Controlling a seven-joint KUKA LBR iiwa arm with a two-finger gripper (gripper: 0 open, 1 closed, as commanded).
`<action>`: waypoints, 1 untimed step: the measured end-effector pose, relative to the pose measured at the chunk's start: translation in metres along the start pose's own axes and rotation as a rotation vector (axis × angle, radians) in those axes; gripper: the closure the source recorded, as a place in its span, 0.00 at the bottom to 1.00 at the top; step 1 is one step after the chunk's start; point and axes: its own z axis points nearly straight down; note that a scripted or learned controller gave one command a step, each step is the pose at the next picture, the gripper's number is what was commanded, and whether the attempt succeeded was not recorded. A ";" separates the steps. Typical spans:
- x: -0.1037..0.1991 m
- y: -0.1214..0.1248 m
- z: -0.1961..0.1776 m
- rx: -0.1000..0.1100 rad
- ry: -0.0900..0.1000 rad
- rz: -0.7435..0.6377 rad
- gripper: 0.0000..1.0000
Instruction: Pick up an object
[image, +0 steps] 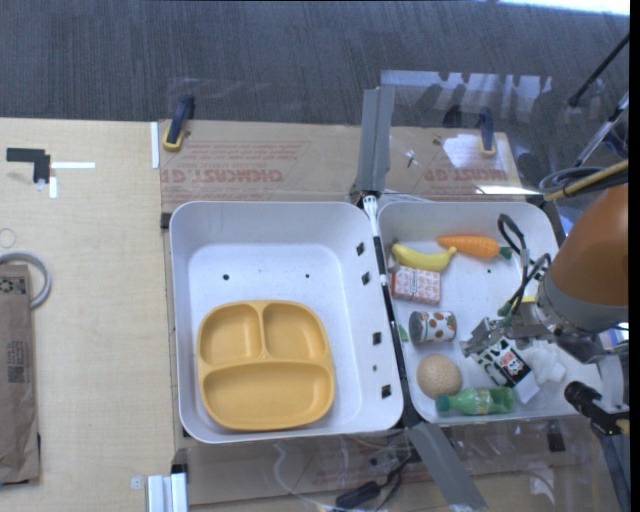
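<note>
The right bin holds a banana, a carrot, a small red box, a can lying on its side, a round tan ball and a green bottle on its side. My gripper hangs low over the bin's near right part, just above and right of the ball and the bottle. A black-and-white piece sits right under it. The orange wrist band covers the bin's right side.
A yellow divided plate lies in the left bin. Cardboard with clamps lies behind both bins. A brown paper bag sits at the far left on the wooden bench. Cables run along the right edge.
</note>
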 end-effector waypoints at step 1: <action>-0.032 0.000 0.030 -0.007 0.000 0.038 0.00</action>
